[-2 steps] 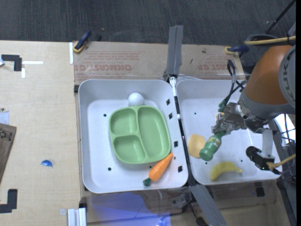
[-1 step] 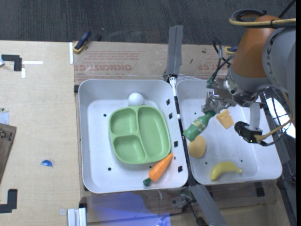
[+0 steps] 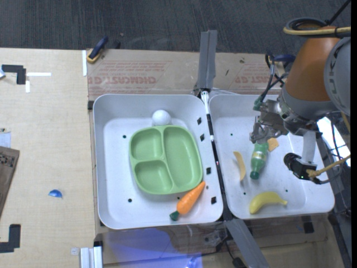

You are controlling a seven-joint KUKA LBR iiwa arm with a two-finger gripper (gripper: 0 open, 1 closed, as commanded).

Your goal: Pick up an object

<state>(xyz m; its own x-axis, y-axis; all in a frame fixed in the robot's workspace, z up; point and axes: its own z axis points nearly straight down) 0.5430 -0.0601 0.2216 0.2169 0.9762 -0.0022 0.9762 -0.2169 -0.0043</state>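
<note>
Camera view puts your gripper (image 3: 262, 134) low in the right bin (image 3: 290, 205), just above the top end of the green bottle (image 3: 257, 159), and you cannot tell how it is set. You would judge the bottle to be the target, since it lies flat directly under the wrist, with a banana (image 3: 267, 201) near the front rim. Left bin (image 3: 111, 166) holds a green tray (image 3: 165, 159), a carrot (image 3: 189, 199) and a white ball (image 3: 161, 116).

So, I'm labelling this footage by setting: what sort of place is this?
Probably a robotics lab's grasping test bench: a robot arm reaches over two white bins holding toy food like a carrot and banana.
</note>
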